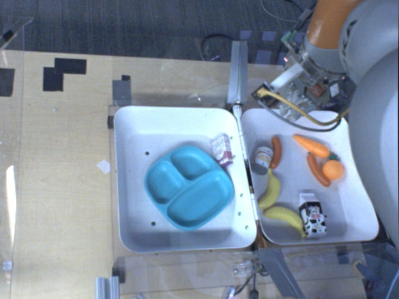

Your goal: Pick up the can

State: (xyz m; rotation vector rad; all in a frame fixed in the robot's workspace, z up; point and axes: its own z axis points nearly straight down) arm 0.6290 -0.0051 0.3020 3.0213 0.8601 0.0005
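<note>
Arm: we see the grey arm with its orange band reaching in from the right, its gripper [292,98] hanging over the far rim of the right bin, with a yellow cable [312,122] looped beneath it.
Fingers: we cannot tell how far apart they stand, nor do we see anything between them.
Can: we find the small silver metal can [263,157] lying in the right white bin [358,229], close to its left wall, well apart from the gripper.
Around the can: a reddish-brown sausage [276,152] lies touching its right side; a yellow banana [270,190] lies just below it.
Rest of the right bin: we see a second yellow banana [283,216] near the front, a small black-and-white printed carton [312,216] beside it, a long orange carrot [312,146], a round orange fruit [332,169] and another reddish sausage [318,170] touching that fruit.
Left bin: the left white bin [134,229] holds a blue plastic divided plate [190,195] and a crumpled silver-and-red packet [222,149] at the plate's far right edge.
Table: we see both bins side by side on the pale wooden table [56,185].
</note>
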